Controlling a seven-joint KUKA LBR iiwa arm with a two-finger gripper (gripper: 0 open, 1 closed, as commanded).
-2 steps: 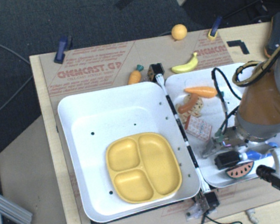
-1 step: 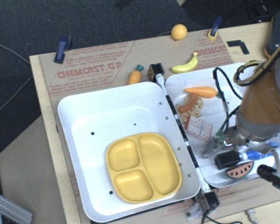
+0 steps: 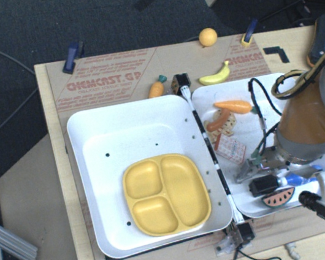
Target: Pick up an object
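My gripper [image 3: 249,172] hangs low over the middle of the right bin [image 3: 201,97], below the arm's orange band [image 3: 306,116]. Just to its upper left lies a white and pink packet [image 3: 231,149]. In front of it sit a black block [image 3: 264,185], a watermelon slice [image 3: 278,198] and a blue and white piece [image 3: 297,179]. Farther back in the bin lie an orange carrot [image 3: 233,106] and a reddish-brown toy [image 3: 216,124]. Nothing shows as held in the gripper.
The left bin [image 3: 90,145] holds a yellow divided plate [image 3: 166,193]. On the bench behind the bins lie a banana [image 3: 215,76], a small carrot [image 3: 156,89] and an orange ball [image 3: 208,36]. Blue clamps [image 3: 72,58] grip the board's back edge.
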